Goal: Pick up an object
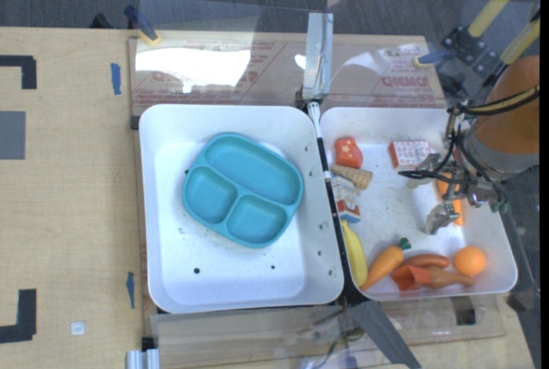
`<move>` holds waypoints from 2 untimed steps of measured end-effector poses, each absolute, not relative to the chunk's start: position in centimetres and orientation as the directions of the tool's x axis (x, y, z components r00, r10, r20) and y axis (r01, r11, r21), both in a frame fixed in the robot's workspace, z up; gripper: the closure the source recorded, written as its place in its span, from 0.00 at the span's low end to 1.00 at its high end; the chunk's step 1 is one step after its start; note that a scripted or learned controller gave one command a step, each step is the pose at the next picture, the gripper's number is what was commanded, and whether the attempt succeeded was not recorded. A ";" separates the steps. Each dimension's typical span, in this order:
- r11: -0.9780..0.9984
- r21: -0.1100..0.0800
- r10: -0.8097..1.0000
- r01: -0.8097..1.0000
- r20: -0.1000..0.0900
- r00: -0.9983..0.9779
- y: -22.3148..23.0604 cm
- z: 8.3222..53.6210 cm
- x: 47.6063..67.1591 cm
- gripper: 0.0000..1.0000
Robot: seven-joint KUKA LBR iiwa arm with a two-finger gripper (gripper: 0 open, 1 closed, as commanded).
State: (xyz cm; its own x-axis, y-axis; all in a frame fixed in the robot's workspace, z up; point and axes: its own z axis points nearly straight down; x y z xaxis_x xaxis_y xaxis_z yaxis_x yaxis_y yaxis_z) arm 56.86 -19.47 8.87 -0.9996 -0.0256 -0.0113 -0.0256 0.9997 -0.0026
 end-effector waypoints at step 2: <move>1.000 -0.006 -0.028 -0.027 -0.025 -0.999 -19.4 10.2 57.3 0.00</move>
State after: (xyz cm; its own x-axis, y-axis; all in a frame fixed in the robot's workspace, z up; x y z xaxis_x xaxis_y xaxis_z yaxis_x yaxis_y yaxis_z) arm 57.29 -19.42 10.19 -0.9993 -0.0275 -0.0254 -0.0274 0.9996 -0.0062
